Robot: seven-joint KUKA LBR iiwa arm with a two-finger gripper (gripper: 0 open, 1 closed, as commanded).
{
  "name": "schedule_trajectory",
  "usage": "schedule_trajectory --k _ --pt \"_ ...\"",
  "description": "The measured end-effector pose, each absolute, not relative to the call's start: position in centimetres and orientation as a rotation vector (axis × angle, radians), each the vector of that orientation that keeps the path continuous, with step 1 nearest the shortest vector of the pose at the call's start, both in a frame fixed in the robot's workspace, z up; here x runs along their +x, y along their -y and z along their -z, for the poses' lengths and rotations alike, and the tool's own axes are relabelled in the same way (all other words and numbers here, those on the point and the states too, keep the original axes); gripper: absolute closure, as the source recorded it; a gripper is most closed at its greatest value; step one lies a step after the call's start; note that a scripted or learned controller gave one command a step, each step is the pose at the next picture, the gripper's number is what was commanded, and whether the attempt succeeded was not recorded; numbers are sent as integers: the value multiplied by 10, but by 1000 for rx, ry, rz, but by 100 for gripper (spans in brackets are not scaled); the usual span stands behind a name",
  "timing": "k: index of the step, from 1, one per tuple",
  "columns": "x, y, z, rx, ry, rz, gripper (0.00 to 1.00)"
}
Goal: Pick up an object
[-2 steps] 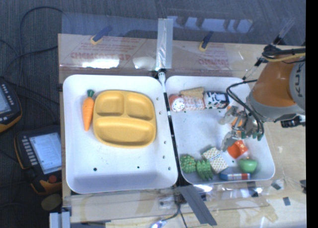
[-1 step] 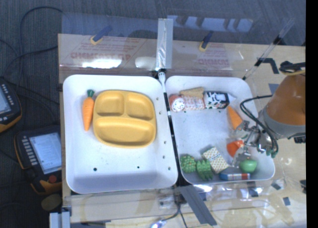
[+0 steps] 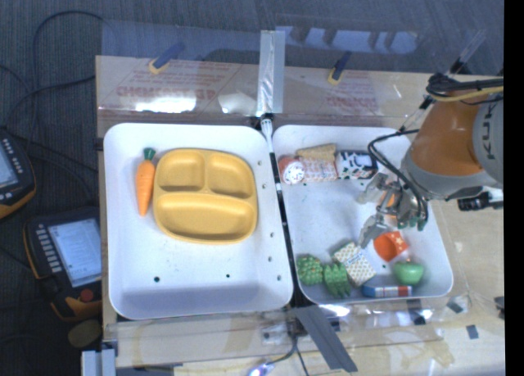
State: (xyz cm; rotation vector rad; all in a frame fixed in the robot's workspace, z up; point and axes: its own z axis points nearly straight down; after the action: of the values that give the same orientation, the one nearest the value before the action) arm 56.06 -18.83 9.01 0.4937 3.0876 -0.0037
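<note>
Reaching in over the right bin (image 3: 435, 202), the arm (image 3: 446, 149) hangs its pincer (image 3: 385, 219) low in that bin's near half; whether its fingers are spread or clenched I cannot tell, and nothing shows between them. Well away to the pincer's far side across the divider lies the left bin (image 3: 123, 227) with a yellow tray (image 3: 205, 194) and, beyond that, a carrot (image 3: 145, 184). Nearer, past the pincer toward the back wall, sit a cow carton (image 3: 356, 164), a cracker box (image 3: 319, 163) and a round red piece (image 3: 292, 171). Just under the pincer is an orange toy (image 3: 390, 245), the likely target; a green apple (image 3: 408, 272) and a marker (image 3: 386, 290) lie just beyond it, a checkered block (image 3: 354, 263) and two green lumps (image 3: 322, 274) off to the side. Crowding is the risk: a finger could land on the apple or block, nudging the orange toy aside so the close catches nothing.
</note>
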Motion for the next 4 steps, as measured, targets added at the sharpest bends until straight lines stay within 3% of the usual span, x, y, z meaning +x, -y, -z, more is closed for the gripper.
schedule_trajectory --k 1,2,3,4 --pt "497 224 -91 161 -3121 8 0" --pt "537 187 -90 224 -3118 6 0" --pt "613 215 -89 279 -3124 -1 0" --pt "616 214 -101 277 -3114 5 100"
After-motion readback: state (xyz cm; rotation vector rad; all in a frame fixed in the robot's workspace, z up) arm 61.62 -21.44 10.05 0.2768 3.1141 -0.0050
